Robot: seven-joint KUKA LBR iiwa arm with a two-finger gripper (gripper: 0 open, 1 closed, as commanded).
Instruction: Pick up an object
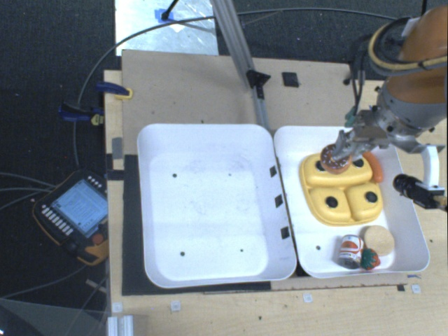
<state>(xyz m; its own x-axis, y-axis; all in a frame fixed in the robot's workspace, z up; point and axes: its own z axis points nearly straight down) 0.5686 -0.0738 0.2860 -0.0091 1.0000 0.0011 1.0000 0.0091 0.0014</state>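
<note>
Nearest the camera, in the front corner of my right shallow white plastic bin (413,254): a small printed can lying on its side (349,250), a tiny red-and-green bit (370,259) touching it, and a round tan disc (379,239) just behind. The can is prob stiff but rounded and slick, so likely to roll out of a pinch.

Mid-bin sits a big yellow moulded plastic piece with dark holes (341,190). It looks rigid, light-ish and glossy, too wide to span; I'd judge its raised rim or a hole edge the best hold.

On its far part rests a small brown ring-like object (334,160), w/ an orange piece (374,167) beside. My hand (343,145) is right over that ring, touching or nearly so; can't tell if it's spread or pinching. The ring is prob light, graspable across its rim.

Left white bin (150,187) lies across the table (182,82).
</note>
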